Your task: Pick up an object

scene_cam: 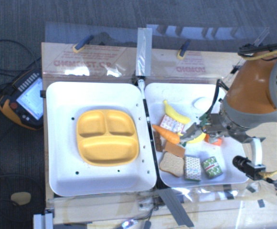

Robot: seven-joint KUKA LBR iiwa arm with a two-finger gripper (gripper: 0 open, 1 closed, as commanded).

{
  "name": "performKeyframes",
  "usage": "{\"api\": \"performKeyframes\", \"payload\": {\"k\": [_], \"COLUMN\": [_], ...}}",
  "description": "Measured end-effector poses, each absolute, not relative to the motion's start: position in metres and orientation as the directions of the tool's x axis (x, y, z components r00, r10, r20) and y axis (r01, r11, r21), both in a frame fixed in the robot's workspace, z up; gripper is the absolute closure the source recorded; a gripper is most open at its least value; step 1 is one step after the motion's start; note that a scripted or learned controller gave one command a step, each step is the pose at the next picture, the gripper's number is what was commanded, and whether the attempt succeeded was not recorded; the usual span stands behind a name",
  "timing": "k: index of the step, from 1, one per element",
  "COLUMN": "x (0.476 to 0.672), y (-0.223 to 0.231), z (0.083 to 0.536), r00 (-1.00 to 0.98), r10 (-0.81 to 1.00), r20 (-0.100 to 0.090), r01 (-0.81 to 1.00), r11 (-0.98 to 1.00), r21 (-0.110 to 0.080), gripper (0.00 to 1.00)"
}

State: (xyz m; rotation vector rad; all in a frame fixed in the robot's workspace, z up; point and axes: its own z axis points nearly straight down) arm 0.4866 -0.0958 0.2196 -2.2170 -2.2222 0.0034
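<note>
The right bin (224,92) holds several toy foods. A yellow banana (174,112) lies near its middle, with a red and white packet (171,125) just below it. An orange carrot (166,133) lies slantwise beside the packet. In front are a bread slice (171,164), a brown piece (175,150), a patterned box (192,168) and a green can (211,167). My gripper (192,133) reaches in from the right and hangs low over the carrot's right tip and the banana's lower end. A small orange-red item (215,139) lies partly under the wrist.
The left bin (62,175) carries a yellow divided plate (108,136). A raised divider (147,123) separates the two bins. A black fitting (246,166) on the arm overhangs the right bin's front right corner. A pendant (24,101) lies on the floor at left.
</note>
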Motion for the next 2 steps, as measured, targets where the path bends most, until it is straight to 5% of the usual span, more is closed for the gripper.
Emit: {"api": "performKeyframes", "payload": {"k": [1,2], "x": [0.518,0.538], "y": [-0.059,-0.100], "z": [0.183,0.089], "r00": [-0.085,-0.079], "r10": [0.996,0.997], "r20": [0.001,-0.002], "r01": [0.996,0.997], "r11": [0.085,0.079], "r21": [-0.004,0.009], "gripper": [0.00,0.00]}}
